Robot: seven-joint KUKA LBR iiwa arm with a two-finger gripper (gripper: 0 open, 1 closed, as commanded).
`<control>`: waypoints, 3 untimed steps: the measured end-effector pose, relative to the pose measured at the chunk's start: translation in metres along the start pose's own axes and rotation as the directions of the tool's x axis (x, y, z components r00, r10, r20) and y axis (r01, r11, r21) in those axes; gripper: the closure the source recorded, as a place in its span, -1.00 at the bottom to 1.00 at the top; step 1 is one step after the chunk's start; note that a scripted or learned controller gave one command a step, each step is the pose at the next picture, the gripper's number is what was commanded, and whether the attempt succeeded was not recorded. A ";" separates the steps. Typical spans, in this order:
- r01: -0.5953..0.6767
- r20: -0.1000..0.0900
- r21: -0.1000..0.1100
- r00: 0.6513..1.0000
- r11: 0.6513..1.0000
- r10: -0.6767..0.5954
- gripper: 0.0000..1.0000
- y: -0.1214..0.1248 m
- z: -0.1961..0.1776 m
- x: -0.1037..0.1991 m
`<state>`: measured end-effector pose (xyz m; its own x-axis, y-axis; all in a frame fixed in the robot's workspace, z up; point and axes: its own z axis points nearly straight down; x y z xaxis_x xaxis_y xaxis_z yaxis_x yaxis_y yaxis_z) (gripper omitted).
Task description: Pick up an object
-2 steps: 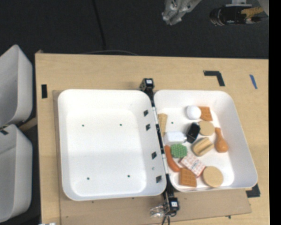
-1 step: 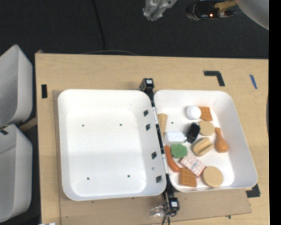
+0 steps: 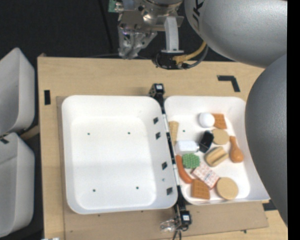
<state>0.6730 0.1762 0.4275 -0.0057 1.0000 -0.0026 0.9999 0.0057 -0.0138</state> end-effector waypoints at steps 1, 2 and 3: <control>0.000 -0.003 -0.016 1.000 1.000 0.000 1.00 0.017 -0.020 0.047; -0.003 -0.001 -0.015 1.000 1.000 0.003 1.00 0.017 -0.030 0.044; -0.003 -0.002 -0.015 1.000 1.000 0.003 1.00 0.012 -0.036 0.044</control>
